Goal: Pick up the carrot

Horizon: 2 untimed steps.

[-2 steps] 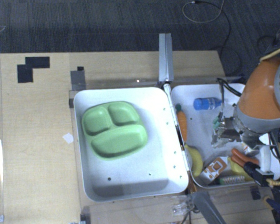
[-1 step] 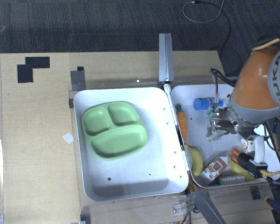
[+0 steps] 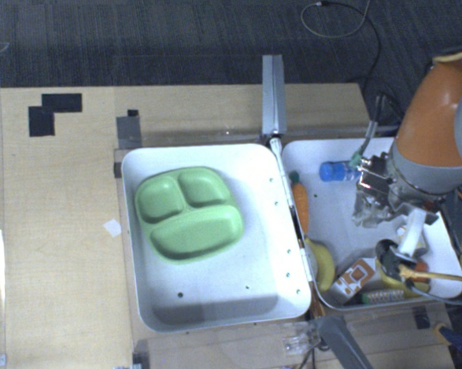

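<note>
The carrot [image 3: 300,203] is a slim orange piece lying lengthwise against the left wall of the right bin [image 3: 331,147]. My gripper [image 3: 372,211] hangs over the middle of that bin, to the right of the carrot and well apart from it. It sits below the grey wrist and orange band that come in from the right. I see nothing held in the gripper.
A blue bottle [image 3: 334,170] lies near the right bin's far side, just left of the wrist. A yellow banana [image 3: 324,264], a small printed box [image 3: 354,277] and several other items crowd its near edge. The left bin [image 3: 262,296] holds a green divided plate [image 3: 189,213].
</note>
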Tool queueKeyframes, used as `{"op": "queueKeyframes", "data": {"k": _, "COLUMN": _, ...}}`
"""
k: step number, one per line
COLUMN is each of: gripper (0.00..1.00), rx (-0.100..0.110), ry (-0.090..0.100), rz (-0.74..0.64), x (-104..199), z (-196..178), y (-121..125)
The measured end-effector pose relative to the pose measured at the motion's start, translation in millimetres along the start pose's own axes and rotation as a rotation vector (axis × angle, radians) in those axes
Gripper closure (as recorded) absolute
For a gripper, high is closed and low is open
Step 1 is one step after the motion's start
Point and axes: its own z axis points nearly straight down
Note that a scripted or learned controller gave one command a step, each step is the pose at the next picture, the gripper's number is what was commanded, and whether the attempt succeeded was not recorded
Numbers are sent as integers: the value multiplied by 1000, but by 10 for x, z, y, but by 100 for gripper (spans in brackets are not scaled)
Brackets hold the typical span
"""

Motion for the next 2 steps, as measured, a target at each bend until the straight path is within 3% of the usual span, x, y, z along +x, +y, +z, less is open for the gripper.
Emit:
{"op": "queueKeyframes", "data": {"k": 1, "gripper": 100, "rx": 2, "ry": -1, "rz": -59, "x": 364, "z": 204, "y": 209}}
{"op": "queueKeyframes", "data": {"k": 2, "gripper": 100, "rx": 5, "ry": -2, "rz": 390, "x": 251, "z": 737, "y": -150}}
